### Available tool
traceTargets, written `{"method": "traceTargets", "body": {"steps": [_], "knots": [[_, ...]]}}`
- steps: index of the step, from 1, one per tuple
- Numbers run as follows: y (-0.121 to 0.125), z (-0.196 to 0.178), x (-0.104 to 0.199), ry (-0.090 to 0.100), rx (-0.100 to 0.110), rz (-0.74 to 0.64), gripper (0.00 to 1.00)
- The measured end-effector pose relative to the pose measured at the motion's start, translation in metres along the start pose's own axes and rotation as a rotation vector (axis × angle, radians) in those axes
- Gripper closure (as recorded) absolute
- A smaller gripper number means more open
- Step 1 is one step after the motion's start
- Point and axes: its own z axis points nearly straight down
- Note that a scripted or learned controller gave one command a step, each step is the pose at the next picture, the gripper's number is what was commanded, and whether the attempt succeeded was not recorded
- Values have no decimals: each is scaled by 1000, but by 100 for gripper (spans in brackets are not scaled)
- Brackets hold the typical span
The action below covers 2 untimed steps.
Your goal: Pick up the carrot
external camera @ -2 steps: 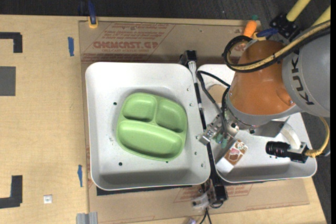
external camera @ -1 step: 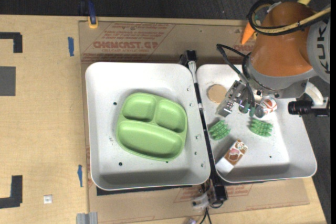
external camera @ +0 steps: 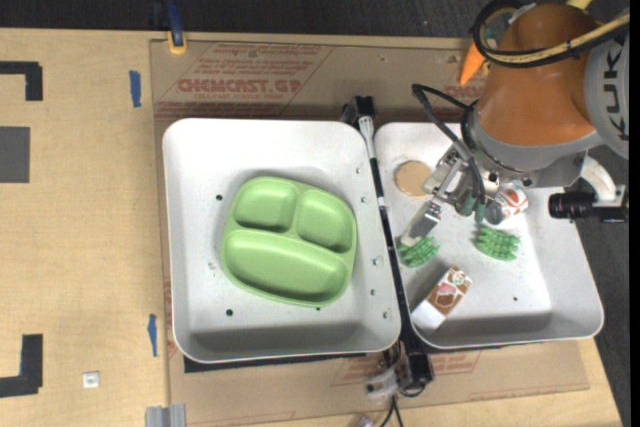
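The jaws stand apart, holding nothing, over the right bin (external camera: 565, 310), near a green piece (external camera: 420, 250)

The grey arm (external camera: 610, 105) wears a broad orange band (external camera: 535, 75), black cables looping over it, above a metal claw (external camera: 450, 200).

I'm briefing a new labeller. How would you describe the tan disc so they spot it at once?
Find the right bin, under the arm. In its far left corner, beside the wall between the bins, lies the tan disc. It is flat, round and plain, unlike the ridged green pieces nearby.
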Motion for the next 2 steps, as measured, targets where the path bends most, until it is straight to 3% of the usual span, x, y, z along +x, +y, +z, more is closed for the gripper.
{"method": "traceTargets", "body": {"steps": [1,2], "knots": [[-24,8,-69,-2,0,-71,0],[17,31,-34,4,1,54,0]]}}
